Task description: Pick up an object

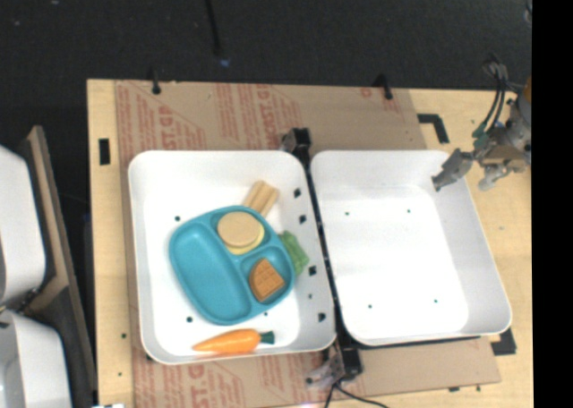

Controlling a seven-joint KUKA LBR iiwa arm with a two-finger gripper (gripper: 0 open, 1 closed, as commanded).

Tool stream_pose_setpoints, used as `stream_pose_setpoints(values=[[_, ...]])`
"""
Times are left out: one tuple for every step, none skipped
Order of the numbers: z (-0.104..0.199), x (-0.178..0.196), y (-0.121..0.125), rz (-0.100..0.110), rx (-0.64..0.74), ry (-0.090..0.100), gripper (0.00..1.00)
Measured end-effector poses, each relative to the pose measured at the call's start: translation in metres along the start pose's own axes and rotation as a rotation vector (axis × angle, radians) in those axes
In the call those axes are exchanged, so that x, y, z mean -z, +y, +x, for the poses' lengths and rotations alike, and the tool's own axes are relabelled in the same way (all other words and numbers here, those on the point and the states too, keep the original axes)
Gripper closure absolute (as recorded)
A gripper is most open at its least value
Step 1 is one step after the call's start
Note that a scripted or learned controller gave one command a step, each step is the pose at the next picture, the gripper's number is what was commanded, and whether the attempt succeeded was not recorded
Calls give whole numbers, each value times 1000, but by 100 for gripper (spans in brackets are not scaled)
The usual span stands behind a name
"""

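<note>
Two white bins are sitting side by side on a bench (116, 218) w/ a cardboard sheet under them. All positions below are given rel. to the blue tray.

Blue tray (210, 276) is lying roughly mid left bin (148, 191), three compartments, slightly rotated. A round tan disc (241, 230) is resting in the tray's upper compartment. A brown waffle-like piece (267, 279) is sitting in the tray's small lower-right compartment. The tray's large left compartment is showing bare blue.

A tan wooden block (261, 196) is lying just above the tray's top edge, touching or nearly touching it; can't tell which. A green item (295, 252) is poking out at the tray's right edge, partly tucked against it; shape unclear. An orange carrot (235, 341) w/ green stub is lying just below the tray, apart from it, near the bin's bottom wall, long axis approx horizontal.

Right bin (403, 254) is sitting to the right of the tray, across the divider between bins.

Gripper (471, 170) is hovering well to the right of and above the tray, over the right bin's top-right corner. Fingers are spread apart w/ nothing between them. Wrist and cables are showing further right of the tray, at the view's edge.
</note>
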State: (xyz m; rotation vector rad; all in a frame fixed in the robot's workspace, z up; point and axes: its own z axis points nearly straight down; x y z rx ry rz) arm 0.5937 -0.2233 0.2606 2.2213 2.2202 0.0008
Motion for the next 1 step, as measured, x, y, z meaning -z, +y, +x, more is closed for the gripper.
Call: stream_pose_setpoints(values=[[2,-16,86,3,2,1,0]])
